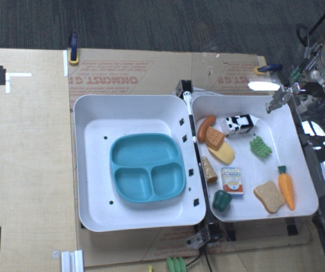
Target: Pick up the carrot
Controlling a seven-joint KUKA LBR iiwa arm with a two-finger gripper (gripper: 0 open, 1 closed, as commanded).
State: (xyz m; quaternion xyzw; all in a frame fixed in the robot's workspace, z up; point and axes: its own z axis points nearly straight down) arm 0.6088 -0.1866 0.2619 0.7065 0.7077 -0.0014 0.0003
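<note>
Broadly: two white bins side by side on the bench (26,169), teal plate (148,167) in the left bin (89,152), toy food in the right bin (298,152). Gripper (284,95) up at that bin's far right corner (fingers too blurred to judge, nothing seen held). Carrot (286,189) well nearer the camera, by the right wall, lengthwise along it, green top pointing away, bread slice (269,196) just beside.

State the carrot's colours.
Orange body with a green top, seen in the camera view: the carrot in the right bin.
</note>
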